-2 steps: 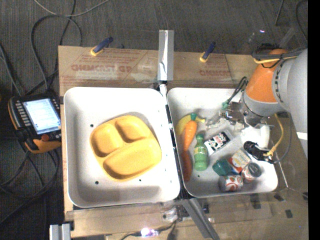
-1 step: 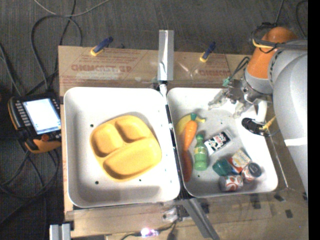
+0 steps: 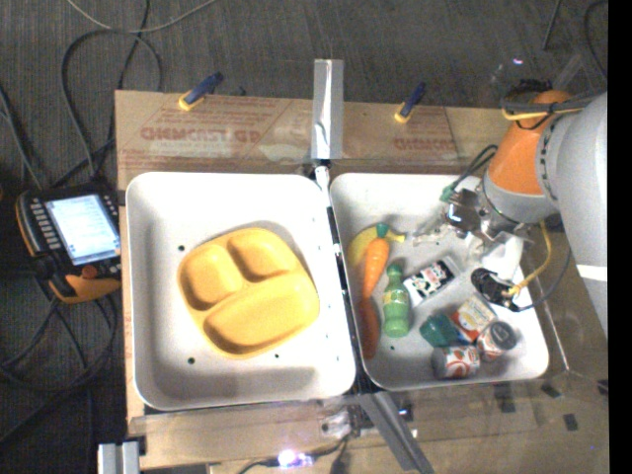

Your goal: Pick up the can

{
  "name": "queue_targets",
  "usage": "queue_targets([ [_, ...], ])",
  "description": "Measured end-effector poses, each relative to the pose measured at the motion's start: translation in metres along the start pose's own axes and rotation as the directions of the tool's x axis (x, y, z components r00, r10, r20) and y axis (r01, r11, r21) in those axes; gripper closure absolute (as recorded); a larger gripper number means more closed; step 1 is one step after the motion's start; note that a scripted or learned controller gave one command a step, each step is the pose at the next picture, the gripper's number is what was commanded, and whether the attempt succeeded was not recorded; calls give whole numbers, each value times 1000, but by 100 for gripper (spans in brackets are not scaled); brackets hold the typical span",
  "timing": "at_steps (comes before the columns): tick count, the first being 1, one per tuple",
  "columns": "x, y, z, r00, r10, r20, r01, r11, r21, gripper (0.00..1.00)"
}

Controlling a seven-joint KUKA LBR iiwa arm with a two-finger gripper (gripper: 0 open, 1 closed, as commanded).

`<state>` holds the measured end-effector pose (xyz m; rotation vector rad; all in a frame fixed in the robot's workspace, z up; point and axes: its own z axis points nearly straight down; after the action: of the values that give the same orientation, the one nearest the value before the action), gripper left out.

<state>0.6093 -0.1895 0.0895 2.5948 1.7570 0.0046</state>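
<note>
The can (image 3: 456,361) lies on its side near the carrot (image 3: 373,265), down-left of the gripper (image 3: 462,215), whose grip I cannot tell

The can (image 3: 456,361) lies on its side in the right bin (image 3: 395,378), close to that bin's near wall and toward its near right corner. It is small — red and white on its body, with a pale end face turned toward the bin's left. Its long axis runs roughly along the near wall. Measured from that wall, it is the nearest item in the bin. A teal object (image 3: 437,330) sits just beyond it, and a dark round-topped item (image 3: 500,338) lies just to its right — touching or almost so; which one cannot be told.
</note>
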Motion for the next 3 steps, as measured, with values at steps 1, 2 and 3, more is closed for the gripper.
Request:
queue_targets([
  [1,0,0,-9,1000,0,0,0,1000,0,100],
  [2,0,0,-9,1000,0,-1,0,1000,0,0],
  [3,-19,-26,-3,998,57,-9,-57,998,-7,0],
])
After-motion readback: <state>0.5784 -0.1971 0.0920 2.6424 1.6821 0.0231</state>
